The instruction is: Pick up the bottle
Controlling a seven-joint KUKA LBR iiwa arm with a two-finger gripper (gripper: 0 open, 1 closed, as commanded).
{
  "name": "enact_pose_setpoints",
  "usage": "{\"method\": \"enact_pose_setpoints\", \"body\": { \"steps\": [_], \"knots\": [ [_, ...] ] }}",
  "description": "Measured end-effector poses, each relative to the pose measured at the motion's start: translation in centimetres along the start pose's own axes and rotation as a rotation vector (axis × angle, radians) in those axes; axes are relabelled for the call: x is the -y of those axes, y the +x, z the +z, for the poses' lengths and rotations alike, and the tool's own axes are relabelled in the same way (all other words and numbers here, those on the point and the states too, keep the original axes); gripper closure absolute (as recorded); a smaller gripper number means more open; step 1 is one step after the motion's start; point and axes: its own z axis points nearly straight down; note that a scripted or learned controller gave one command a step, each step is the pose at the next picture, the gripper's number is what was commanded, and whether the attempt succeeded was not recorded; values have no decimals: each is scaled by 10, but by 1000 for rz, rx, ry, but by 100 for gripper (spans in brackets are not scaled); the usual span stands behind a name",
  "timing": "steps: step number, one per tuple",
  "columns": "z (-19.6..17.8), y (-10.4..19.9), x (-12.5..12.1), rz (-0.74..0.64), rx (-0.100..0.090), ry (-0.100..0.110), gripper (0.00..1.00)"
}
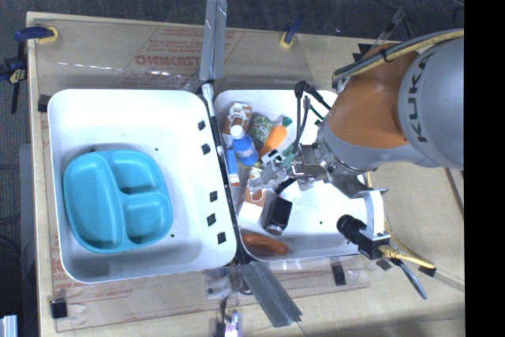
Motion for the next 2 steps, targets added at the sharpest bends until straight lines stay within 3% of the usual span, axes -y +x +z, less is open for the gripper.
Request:
{"method": "enact_pose_setpoints", "body": {
  "steps": [1,2],
  "knots": [
    [28,31,-79,156,2,0,0],
    [81,11,-108,271,2,-17,0]
  ]
}}
